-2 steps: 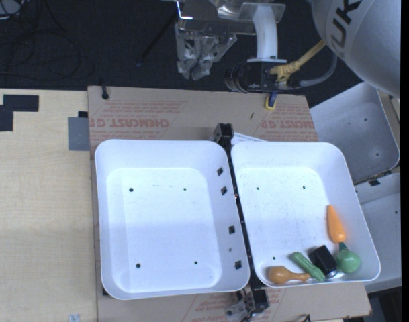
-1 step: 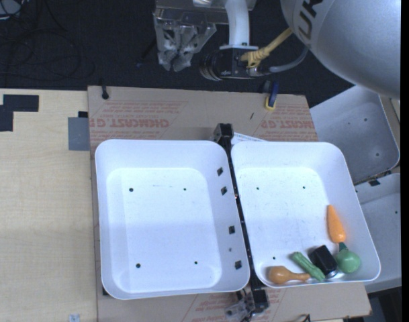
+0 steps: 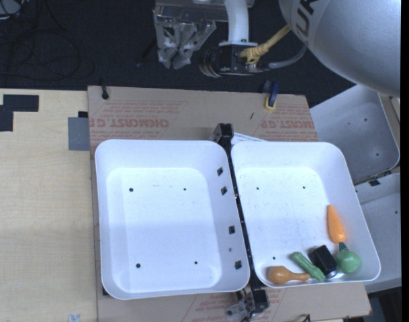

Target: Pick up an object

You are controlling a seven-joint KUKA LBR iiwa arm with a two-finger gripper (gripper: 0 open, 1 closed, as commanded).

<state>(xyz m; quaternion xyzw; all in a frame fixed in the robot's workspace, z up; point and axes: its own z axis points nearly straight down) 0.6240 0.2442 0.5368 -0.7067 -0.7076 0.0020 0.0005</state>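
Several small objects lie in the near right corner of the right bin (image 3: pixel 285 151): an orange carrot-shaped piece (image 3: pixel 336 224), a round green piece (image 3: pixel 349 261), a black block (image 3: pixel 323 259), a green stick (image 3: pixel 306 265) and an orange-yellow pear-shaped piece (image 3: pixel 287 274). The black block, green stick and round green piece touch one another. My gripper (image 3: pixel 180 54) hangs high at the back, beyond the far edge of both bins and above the dark area behind the bench. It is far from the objects and nothing hangs from it.
The left bin (image 3: pixel 157 147) sits beside the right one, joined along a black divider (image 3: pixel 232 200). Both rest on a cardboard sheet (image 3: pixel 191 116). The grey arm (image 3: pixel 345 25) crosses the upper right. Cables (image 3: pixel 271 42) trail near the wrist.
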